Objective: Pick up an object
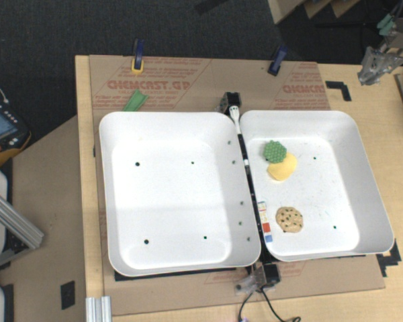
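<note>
You are looking down on two shallow white bins sitting side by side on the surface (188, 79), and everything worth picking is lying in the right bin (349, 180). A green bumpy piece (275, 151) is sitting near that bin's left wall, touching a yellow piece (283, 168) just below it, and a round brown cookie (289, 219) is lying apart from both, lower in the same bin. The left bin (168, 193) is offering you no object to aim for. The tool (381, 60) is hanging at the upper right, off beyond the bins' far corner, well away from all three objects; it is too small and too blurred here to judge its state, so treat that as unknown before you are committing to a descent. In my judgement the cookie is making the cleanest target, since it is sitting alone with bare bin floor on every side, though it looks flat and may be needing a low, careful approach. The green and yellow pair are crowding each other, so a grasp there is risking a nudge to the neighbour or a slip off two shapes at once. Whichever you are choosing, be centring the tool over it first, then coming straight down.
</note>
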Available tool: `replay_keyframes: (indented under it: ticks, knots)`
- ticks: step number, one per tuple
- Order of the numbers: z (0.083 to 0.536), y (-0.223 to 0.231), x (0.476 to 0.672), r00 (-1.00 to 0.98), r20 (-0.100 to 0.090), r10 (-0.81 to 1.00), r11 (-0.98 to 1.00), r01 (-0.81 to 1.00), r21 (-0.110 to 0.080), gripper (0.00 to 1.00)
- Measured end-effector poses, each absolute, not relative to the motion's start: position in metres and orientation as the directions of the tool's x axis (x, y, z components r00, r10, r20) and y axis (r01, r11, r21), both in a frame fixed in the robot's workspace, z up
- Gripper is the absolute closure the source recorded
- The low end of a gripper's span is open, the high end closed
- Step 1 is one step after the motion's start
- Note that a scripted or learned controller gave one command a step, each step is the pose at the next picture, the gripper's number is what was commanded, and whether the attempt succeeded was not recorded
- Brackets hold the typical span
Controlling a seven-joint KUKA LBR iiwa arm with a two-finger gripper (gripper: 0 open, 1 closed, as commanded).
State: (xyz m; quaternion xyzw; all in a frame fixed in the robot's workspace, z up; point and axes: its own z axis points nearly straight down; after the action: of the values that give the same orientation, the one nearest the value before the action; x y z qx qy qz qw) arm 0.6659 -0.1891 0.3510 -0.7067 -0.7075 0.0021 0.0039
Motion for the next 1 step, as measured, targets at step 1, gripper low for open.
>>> replay_keyframes:
  ticks: [1]
  knots:
    - [0.3474, -0.2275, 0.5662, 0.008, -0.001, 1.000, -0.008, 1.000, -0.003, 1.00]
